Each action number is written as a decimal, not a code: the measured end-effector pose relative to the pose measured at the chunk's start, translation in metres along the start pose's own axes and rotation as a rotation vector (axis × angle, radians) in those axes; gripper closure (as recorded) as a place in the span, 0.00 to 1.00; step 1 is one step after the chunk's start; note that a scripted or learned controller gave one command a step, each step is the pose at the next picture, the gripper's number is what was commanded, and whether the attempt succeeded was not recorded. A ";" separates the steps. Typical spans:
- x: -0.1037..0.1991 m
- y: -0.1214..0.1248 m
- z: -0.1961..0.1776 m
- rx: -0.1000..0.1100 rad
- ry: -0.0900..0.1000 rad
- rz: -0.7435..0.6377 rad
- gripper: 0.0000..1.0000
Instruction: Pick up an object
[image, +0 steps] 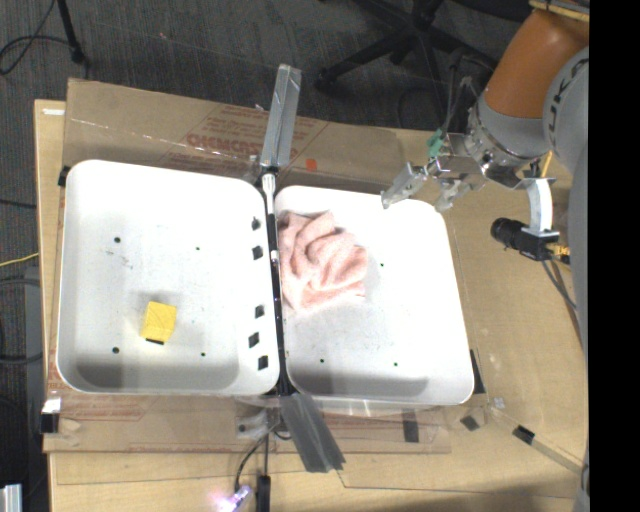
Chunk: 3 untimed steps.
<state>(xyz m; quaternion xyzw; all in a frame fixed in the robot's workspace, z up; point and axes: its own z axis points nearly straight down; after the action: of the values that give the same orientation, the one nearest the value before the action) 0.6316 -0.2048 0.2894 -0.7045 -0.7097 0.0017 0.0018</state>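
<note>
A crumpled pink cloth (320, 260) lies in the right bin (420, 340), against its left wall. A small yellow block (159, 321) rests on the floor of the left bin (120, 200), toward the front. My gripper (418, 191) hangs over the right bin's far right corner, well apart from the cloth. Its two fingers are spread, with nothing between them.
A grey metal divider bar (278, 130) runs between the two bins and sticks out at the back and the front. Flat cardboard (180, 125) lies under the bins. A black cylindrical fitting (520, 238) sits on the arm to the right of the bin.
</note>
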 end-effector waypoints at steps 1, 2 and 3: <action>0.019 0.026 0.126 0.000 0.000 -0.111 0.00; 0.035 0.027 0.140 -0.001 0.001 -0.342 0.00; 0.061 0.027 0.197 -0.003 -0.002 -0.342 0.00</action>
<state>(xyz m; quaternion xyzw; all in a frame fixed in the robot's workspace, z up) 0.6570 -0.1437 0.0923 -0.5735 -0.8192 0.0009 0.0004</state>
